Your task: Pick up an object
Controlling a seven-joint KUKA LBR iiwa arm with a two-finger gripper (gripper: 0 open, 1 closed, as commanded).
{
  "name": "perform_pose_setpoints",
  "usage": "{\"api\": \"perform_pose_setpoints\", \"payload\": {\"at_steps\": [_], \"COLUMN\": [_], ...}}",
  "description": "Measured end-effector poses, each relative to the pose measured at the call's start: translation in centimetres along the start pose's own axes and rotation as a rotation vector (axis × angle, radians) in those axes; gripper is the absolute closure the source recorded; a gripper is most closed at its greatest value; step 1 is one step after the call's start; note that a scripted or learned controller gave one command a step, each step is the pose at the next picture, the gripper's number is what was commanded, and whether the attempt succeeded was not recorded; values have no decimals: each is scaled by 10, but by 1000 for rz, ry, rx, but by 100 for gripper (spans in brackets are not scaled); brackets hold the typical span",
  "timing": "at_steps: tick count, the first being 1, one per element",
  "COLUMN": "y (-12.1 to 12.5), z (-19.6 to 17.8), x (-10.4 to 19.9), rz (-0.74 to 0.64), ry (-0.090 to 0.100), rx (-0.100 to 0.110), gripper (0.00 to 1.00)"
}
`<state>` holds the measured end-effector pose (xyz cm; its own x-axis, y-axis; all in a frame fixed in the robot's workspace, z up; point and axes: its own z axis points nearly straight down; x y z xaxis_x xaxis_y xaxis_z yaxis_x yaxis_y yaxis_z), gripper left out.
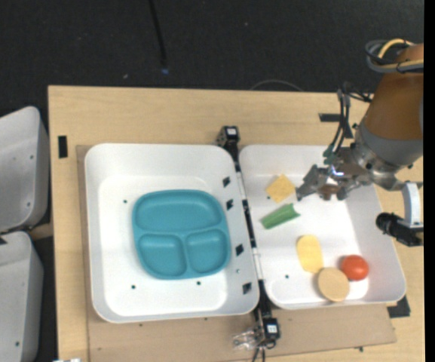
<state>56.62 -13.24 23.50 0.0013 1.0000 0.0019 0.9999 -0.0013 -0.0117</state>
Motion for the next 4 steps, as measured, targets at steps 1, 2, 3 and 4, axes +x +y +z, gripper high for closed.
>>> {"api": "perform_pose_setpoints", "payload": {"at_steps": [1,2,3,4], "y": [2,-6,1,1], "z": [-7,47,108,134], "x": [0,-7,-7,-9], "rz": [-3,1,5,7], "ry": [-2,-3,-3,-4], "rx": [-12,-7,-8,-13], "gripper": [0,0,0,0]}}
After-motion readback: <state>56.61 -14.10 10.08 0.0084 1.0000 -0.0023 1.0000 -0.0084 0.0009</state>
